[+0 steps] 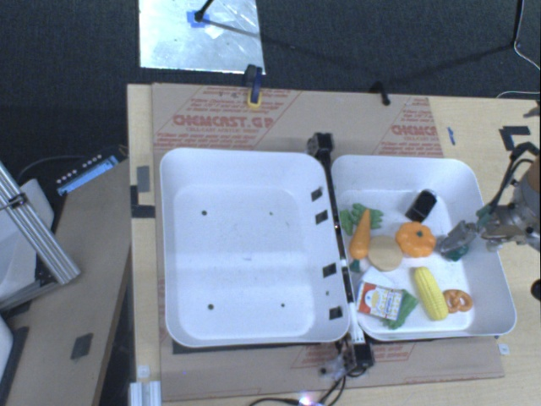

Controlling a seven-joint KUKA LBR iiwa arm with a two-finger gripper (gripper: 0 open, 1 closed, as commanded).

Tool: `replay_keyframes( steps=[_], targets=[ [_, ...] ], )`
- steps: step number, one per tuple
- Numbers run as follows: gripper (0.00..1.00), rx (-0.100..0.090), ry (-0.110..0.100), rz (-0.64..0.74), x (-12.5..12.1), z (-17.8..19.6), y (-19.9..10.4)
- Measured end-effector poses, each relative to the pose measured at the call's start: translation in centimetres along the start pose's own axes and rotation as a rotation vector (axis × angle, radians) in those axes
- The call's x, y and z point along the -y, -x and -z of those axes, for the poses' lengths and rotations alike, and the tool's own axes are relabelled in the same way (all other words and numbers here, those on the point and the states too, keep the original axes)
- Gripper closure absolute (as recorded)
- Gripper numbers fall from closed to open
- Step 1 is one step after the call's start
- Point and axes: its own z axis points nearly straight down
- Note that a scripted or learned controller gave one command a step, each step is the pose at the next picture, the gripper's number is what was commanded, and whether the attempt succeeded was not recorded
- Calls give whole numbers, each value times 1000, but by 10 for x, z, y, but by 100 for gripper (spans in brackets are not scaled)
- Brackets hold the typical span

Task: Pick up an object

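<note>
The tool (pixel 456 241) hovered low in the right bin (pixel 486 194), its opening impossible to tell, the approach step under way. The orange pumpkin (pixel 416 239) sat just left of it; next it needed lowering squarely over that toy.

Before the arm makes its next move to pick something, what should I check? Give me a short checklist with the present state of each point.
1. Objects available in the right bin: ok; the carrot, pumpkin, corn and pretzel lie there.
2. Gripper over the right bin: ok, it sits beside the pumpkin.
3. Gripper free of any object: cannot tell.
4. Pumpkin separated from its neighbours: not ok; a round beige piece touches it.
5. Arm path from the right unobstructed: ok.
</note>
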Motion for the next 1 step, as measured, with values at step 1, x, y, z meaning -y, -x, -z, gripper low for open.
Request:
replay_keyframes(
  steps=[1],
  targets=[
    [0, -3, -6, -1, 13, -132, -17]
  ],
)
